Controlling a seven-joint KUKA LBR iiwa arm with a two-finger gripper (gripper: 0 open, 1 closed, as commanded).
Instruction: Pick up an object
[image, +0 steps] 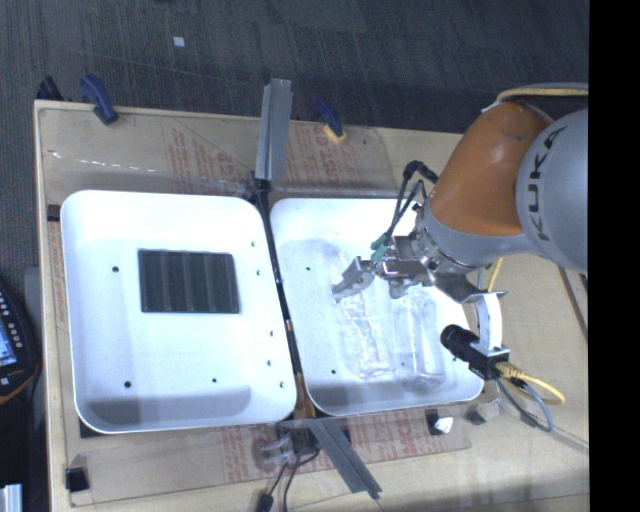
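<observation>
Under the fingers and spreading out on every side of them we see the tabletop (150, 150), a pale board with blue clamps (98, 97) at its far edge. On it, well off to the left of the fingers, sits the left bin (90, 300), white and shallow, with a dark ribbed rectangular panel (188, 281) lying flat in its middle. Directly below the fingers is the right bin (300, 260), which touches the left one along a dark seam. Behind the fingers, toward the right, rises the arm (520, 180), grey with its orange band, reaching over that bin. Just beneath and slightly nearer than the fingers lie clear plastic objects (392, 338), pale and hard to separate from one another. The gripper (375, 275) hangs over them; we cannot tell whether its fingers are apart or together, and we see nothing plainly caught between them.
</observation>
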